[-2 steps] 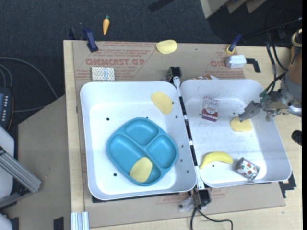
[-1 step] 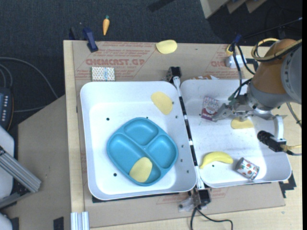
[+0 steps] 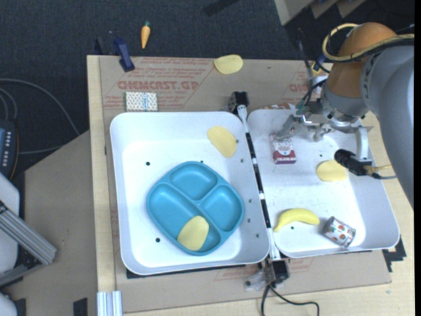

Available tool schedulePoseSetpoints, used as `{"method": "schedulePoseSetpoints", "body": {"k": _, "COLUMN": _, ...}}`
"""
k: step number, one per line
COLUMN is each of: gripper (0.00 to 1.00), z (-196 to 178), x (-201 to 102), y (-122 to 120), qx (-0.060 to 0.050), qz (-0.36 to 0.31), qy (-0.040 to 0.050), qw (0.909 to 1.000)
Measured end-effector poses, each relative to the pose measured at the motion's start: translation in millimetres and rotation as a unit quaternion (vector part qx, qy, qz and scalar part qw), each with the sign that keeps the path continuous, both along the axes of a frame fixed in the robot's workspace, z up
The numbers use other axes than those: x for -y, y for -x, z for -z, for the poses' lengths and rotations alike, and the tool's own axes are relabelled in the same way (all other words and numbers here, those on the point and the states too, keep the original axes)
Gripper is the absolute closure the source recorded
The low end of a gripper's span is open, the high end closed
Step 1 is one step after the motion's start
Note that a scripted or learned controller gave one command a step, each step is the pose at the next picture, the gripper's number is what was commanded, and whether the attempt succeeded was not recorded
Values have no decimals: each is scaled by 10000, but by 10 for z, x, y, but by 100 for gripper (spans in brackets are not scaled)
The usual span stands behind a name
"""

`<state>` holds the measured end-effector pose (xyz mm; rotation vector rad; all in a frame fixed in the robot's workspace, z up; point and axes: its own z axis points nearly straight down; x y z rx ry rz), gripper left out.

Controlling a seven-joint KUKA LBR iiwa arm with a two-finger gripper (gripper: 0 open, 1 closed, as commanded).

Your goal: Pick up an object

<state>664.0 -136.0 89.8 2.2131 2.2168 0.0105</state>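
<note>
Objects for picking, right bin (image 3: 388, 209): 4 items. 1 red-and-white packet (image 3: 284, 153) lies near the bin's upper left, just below the gripper. 1 pale yellow chip-like piece (image 3: 331, 171) rests mid-bin, touching or just beside a black part of the arm's tooling. 1 banana (image 3: 297, 217) lies along the lower left, curved side up. 1 small can (image 3: 339, 230) with a red-and-white label lies on its side just right of the banana, near the bin's front wall.

Left bin (image 3: 125, 176): 1 blue divided tray (image 3: 194, 204), 3 compartments, with 1 pale yellow piece (image 3: 193, 234) in its lower compartment. 1 further yellow piece (image 3: 222, 141) lies loose near the bin's upper right corner, apart from the tray.

Bench outside the bins: 1 yellow piece (image 3: 228, 64) on the cardboard sheet, 1 patterned sachet (image 3: 141, 101), 1 blue clip-like item (image 3: 123, 54), 1 small toy carrot (image 3: 145, 35) on the dark floor.

Gripper (image 3: 288, 129): hangs low over the right bin's upper left, just above the packet. Whether it is open or closed cannot be told, and nothing is seen held in it.
</note>
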Motion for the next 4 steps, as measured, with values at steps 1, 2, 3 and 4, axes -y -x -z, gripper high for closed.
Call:
{"method": "schedulePoseSetpoints", "body": {"k": 1, "gripper": 0, "z": 1, "x": -434, "y": 126, "qx": -5, "qz": 3, "qy": -5, "qw": 10000}}
{"method": "schedulePoseSetpoints", "body": {"k": 2, "gripper": 0, "z": -3, "x": -311, "y": 321, "qx": 6, "qz": 9, "qy": -9, "qw": 10000}}
{"method": "schedulePoseSetpoints", "body": {"k": 3, "gripper": 0, "z": 0, "x": -433, "y": 581, "qx": 9, "qz": 12, "qy": -1, "qw": 10000}}
{"method": "schedulePoseSetpoints", "body": {"k": 4, "gripper": 0, "z": 3, "x": -228, "y": 287, "qx": -8, "qz": 5, "qy": -13, "qw": 10000}}
